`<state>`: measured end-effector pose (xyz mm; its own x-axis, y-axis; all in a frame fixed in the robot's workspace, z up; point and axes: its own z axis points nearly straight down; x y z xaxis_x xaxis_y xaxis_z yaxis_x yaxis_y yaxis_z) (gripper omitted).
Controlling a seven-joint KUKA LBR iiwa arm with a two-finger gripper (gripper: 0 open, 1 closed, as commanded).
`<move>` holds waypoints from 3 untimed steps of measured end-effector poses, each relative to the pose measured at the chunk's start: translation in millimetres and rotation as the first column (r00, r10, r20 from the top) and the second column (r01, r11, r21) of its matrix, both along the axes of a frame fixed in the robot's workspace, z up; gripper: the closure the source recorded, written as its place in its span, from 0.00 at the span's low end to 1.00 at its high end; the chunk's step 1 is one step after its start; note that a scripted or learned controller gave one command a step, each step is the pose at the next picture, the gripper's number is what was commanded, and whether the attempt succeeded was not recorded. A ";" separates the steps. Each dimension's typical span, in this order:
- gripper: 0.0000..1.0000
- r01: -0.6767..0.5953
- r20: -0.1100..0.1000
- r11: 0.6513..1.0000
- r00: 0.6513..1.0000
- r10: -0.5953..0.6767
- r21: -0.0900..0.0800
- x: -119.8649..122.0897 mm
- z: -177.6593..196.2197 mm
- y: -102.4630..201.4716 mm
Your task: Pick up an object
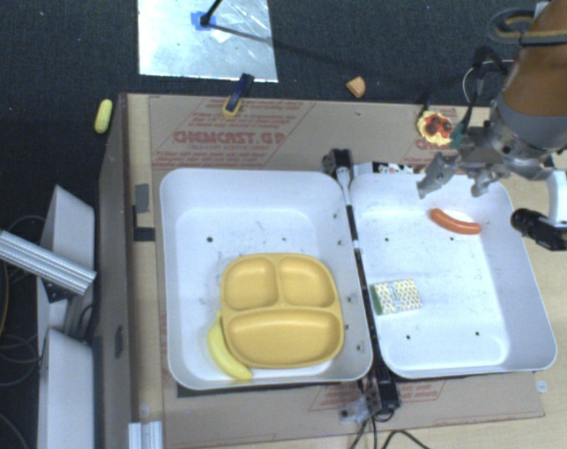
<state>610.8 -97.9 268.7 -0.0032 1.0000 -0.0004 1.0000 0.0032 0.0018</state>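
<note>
- A yellow three-compartment plastic tray [282, 310] is sitting in the left bin, a yellow banana [225, 350] touching it.
- A small orange sausage [455, 221] is lying in the right bin's upper part.
- The gripper [459, 180] is hovering spread just above it.

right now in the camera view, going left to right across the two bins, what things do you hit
banana → yellow divided tray → patterned packet → hot dog. The banana touches the tray's lower left edge in the left bin; the packet and the hot dog lie in the right bin, with the gripper above the hot dog.
</note>
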 end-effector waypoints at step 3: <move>0.00 0.000 0.000 1.000 1.000 0.000 -0.001 39.3 -125.8 -105.8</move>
